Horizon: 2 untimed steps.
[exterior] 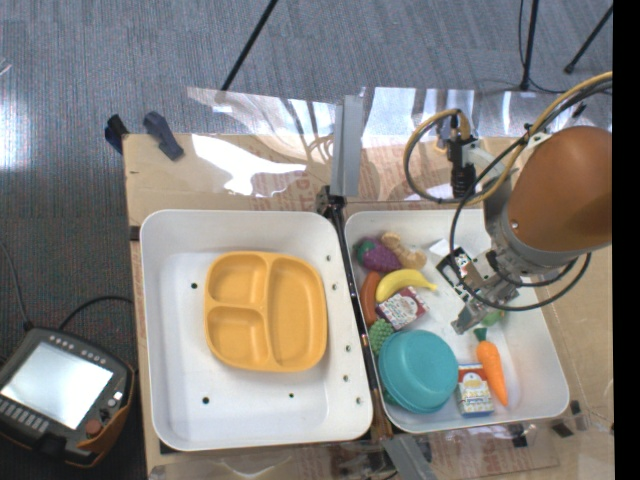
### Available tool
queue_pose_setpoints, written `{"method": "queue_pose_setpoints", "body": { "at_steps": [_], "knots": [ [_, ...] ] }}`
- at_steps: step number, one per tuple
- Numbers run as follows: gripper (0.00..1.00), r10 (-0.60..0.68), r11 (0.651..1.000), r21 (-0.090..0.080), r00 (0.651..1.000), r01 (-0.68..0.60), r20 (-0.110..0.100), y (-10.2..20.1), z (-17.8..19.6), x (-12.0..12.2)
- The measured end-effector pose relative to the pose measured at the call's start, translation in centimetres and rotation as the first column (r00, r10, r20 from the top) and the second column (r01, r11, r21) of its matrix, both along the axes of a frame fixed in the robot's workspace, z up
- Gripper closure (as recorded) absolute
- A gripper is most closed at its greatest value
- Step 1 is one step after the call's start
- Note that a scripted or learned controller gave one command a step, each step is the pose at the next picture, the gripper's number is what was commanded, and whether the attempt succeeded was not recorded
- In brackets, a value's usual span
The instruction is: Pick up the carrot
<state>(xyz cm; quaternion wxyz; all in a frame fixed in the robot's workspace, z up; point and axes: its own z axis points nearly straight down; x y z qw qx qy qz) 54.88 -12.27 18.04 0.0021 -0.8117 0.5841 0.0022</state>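
The carrot (493, 371) is orange with a green leafy top and lies lengthwise near the right side of the right bin (545, 368), tip toward the front. My gripper (468, 318) hangs low over this bin, just up and left of the carrot's green top and close to it. The orange-banded wrist (555, 193) looms above it and hides part of the bin's far right corner. Nothing shows held in the gripper.
Left of the carrot are a teal bowl (418, 370) and a small box (475, 389). Further left and back are a banana (404, 283), purple grapes (380, 258), a red packet (400, 311) and an orange piece (370, 296). A yellow divided plate (265, 311) lies in the left bin (170, 368).
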Motion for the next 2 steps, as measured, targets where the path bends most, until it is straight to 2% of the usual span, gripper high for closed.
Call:
{"method": "queue_pose_setpoints", "body": {
  "at_steps": [1, 2],
  "knots": [
    [1.0, 0.447, 0.895, 0.003, 0.895, -0.447, -0.001, -1.9, -2.1, -2.5],
    [1.0, 0.347, 0.938, -0.002, 0.938, -0.347, 0.002, -4.7, 3.4, -5.6]
  ]
}}
